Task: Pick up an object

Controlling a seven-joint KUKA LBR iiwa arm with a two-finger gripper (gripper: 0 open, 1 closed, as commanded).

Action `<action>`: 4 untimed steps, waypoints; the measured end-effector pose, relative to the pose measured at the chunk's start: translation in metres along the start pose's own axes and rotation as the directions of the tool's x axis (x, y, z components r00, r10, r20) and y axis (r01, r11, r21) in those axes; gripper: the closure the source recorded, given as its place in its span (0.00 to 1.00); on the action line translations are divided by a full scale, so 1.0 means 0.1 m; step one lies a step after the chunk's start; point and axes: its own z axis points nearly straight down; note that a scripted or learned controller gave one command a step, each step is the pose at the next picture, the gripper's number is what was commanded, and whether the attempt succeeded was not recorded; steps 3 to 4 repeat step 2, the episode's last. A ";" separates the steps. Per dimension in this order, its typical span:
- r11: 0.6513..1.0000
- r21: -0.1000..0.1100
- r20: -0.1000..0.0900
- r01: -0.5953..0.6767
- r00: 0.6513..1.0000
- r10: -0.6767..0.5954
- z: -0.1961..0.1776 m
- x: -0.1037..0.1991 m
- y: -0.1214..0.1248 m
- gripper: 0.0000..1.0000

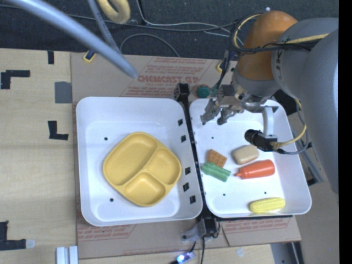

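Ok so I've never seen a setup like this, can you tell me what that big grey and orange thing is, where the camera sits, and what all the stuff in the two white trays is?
The grey and orange thing is a robot arm reaching in from the right. Its end effector, a two-finger grasping part, hangs over the back of the right bin and holds nothing between its fingers. The single camera is fixed above the bench, looking down at a slant. The left bin holds a yellow divided plate. The right bin holds toy foods: a waffle piece, a green piece, a tan bread-like piece, an orange-red carrot-like piece and a yellow corn cob.
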 end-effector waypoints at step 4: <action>1.000 -0.002 0.000 0.000 1.000 0.000 -0.17 1.05 0.07 1.00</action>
